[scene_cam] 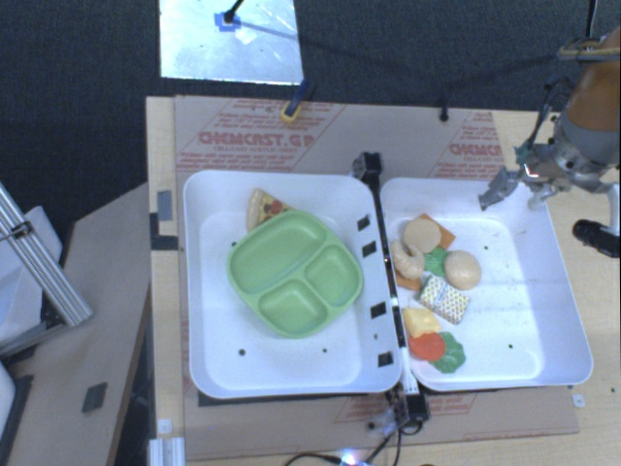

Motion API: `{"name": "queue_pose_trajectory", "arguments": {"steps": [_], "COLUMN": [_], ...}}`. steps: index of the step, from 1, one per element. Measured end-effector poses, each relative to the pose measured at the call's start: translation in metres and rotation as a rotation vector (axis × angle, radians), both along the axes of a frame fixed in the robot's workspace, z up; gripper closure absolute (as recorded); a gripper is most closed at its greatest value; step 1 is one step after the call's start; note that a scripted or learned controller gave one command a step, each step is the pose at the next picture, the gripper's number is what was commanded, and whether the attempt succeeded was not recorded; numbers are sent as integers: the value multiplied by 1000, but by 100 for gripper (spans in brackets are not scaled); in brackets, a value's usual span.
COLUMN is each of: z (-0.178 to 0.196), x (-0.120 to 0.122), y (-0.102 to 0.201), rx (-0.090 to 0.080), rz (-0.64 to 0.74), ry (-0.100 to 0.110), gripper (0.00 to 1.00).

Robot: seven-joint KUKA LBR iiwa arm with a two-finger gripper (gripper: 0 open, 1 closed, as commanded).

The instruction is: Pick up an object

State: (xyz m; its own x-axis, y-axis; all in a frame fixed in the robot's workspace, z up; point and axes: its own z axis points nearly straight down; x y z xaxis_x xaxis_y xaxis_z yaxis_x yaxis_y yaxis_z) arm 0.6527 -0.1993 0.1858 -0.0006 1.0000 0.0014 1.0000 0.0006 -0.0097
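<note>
Bench is a tan wooden top (116,260) with a sheet of printed cardboard (320,129) under two white bins, dark carpet (78,56) all round it. I'll use the black divider (383,270) between the bins as the landmark.

Left of the divider: the left bin (209,357) with a green sectioned plate (294,272) filling most of its middle, and a pizza slice toy (264,205) poking out from under the plate's far edge.

Right of the divider: the right bin (543,348), with the toy food pile (434,289) hugging the divider, so that bin's outer half is bare white floor with loads of room.

The gripper (515,188) hangs over the right bin's far rim, well away from the pile, fingers spread apart with nothing between them.

A shiny metal plate (231,27) lies on the carpet beyond the bench.
</note>
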Motion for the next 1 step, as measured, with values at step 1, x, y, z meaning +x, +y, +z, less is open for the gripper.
{"name": "queue_pose_trajectory", "arguments": {"steps": [1], "z": [9], "x": [2], "y": [1], "rx": [-2], "rz": [3], "ry": [-11], "gripper": [0]}}
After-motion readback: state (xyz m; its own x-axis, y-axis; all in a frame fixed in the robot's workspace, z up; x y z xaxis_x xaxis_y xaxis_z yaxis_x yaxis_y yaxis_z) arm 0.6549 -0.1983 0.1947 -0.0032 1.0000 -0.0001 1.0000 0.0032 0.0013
